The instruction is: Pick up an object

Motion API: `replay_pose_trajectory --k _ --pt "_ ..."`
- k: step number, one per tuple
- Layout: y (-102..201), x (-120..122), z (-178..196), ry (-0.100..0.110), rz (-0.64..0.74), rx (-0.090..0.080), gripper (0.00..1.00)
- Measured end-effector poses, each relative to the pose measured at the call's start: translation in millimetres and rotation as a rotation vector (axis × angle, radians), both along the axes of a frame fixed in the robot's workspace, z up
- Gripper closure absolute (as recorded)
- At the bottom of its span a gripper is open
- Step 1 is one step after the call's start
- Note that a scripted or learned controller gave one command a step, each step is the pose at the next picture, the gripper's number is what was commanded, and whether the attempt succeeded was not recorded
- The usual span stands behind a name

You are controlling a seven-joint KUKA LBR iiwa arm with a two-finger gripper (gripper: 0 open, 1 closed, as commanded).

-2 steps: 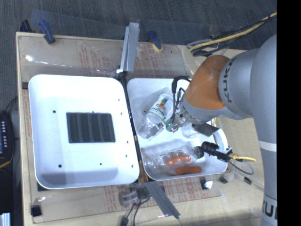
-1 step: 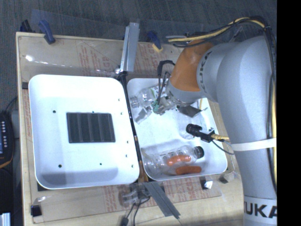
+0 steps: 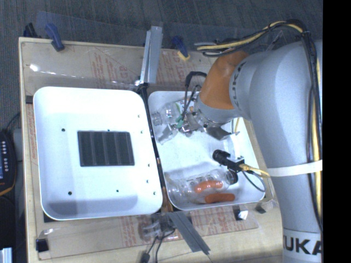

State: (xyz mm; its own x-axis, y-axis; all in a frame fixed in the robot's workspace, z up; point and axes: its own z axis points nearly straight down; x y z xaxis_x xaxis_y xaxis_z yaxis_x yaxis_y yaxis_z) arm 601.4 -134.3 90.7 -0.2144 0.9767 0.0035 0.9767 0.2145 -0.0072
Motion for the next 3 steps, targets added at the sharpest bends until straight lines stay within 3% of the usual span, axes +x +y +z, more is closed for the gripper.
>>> replay_pose_trajectory --k 1,2,3 --pt "-47.1 2.7 60.5 -0.005 -0.115 -0.002 0.0" --pt "-66.8 4.1 49.1 -0.006 -0.249 -0.003 0.0" --pt "-66.8 45.9 26.3 0.028 -0.053 -0.006 0.0"
